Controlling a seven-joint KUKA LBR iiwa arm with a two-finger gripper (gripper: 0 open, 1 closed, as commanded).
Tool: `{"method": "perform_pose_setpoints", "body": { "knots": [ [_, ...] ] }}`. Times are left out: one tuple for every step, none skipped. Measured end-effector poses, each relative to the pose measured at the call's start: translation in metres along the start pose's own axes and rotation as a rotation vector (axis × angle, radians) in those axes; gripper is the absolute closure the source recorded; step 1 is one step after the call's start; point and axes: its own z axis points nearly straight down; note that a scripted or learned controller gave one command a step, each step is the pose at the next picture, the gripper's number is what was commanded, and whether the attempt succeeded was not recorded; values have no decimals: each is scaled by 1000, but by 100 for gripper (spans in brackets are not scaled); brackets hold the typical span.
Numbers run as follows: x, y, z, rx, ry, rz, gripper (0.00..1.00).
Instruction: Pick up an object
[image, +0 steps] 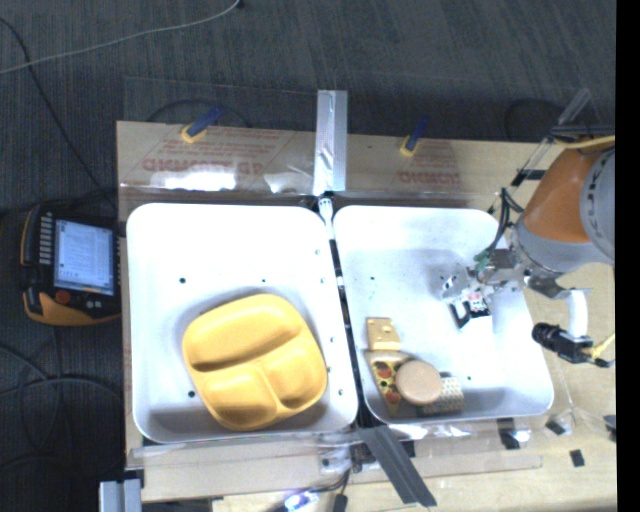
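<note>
The yellow divided tray (255, 358) is set in the left bin (150, 240), its long axis slanting toward the near right corner. In the right bin (420, 235), small objects (412, 378) are clustered at the near edge. The gripper (470, 298) is poised mid-bin; its opening cannot be told. A squarer descent over one separated item is advised.

Two white bins (160, 240) side by side on bench, metal strip (331, 140) at back edge above their seam. Blue clip (201, 124) and yellow clip (411, 141) along back edge. Pendant (70, 264) on carpet past bench's left edge.
</note>
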Motion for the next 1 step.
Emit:
{"method": "perform_pose_setpoints", "body": {
  "knots": [
    [47,-1,-100,2,-8,216,100]
  ]
}}
